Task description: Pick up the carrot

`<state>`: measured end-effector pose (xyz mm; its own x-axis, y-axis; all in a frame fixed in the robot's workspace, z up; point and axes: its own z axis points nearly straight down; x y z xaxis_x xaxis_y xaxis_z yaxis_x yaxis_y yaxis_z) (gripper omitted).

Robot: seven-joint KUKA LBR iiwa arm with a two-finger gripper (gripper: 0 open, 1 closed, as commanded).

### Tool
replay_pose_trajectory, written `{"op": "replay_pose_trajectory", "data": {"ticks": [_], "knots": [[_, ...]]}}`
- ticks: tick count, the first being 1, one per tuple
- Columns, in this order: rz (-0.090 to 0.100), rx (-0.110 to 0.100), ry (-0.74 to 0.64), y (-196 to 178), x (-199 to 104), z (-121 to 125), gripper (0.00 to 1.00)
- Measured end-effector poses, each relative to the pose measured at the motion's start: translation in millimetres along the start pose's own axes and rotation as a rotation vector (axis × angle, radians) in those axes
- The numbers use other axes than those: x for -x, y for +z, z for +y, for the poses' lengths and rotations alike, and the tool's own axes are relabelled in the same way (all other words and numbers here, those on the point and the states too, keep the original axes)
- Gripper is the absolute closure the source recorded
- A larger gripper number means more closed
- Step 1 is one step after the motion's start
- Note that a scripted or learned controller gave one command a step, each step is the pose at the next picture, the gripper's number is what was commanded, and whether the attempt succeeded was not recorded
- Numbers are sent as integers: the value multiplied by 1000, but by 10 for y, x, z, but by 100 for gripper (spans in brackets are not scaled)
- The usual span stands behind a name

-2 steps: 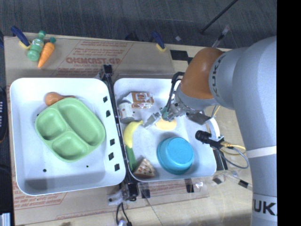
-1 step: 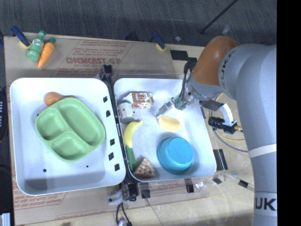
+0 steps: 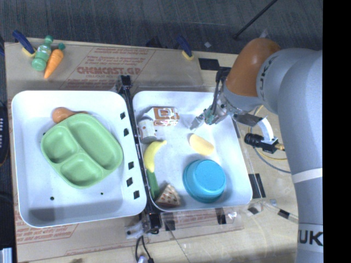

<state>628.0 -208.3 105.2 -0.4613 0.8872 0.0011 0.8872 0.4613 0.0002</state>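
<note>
Brown bench board (image 3: 109, 64) under two white bins (image 3: 33, 201) — dark floor (image 3: 137, 10) beyond; claw (image 3: 210, 116) state unclear.

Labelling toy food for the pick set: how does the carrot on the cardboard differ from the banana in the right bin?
The carrot is orange with a green top; the banana is yellow. The carrot lies outside the bins on the cardboard beside a green bottle; the banana lies in the right bin. The carrot looks smaller. Both are elongated toy foods lying flat.
</note>
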Motion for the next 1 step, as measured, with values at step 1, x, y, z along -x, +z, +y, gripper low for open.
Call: {"op": "replay_pose_trajectory", "data": {"ticks": [1], "knots": [[0, 0, 0, 2, 0, -1, 0]]}}
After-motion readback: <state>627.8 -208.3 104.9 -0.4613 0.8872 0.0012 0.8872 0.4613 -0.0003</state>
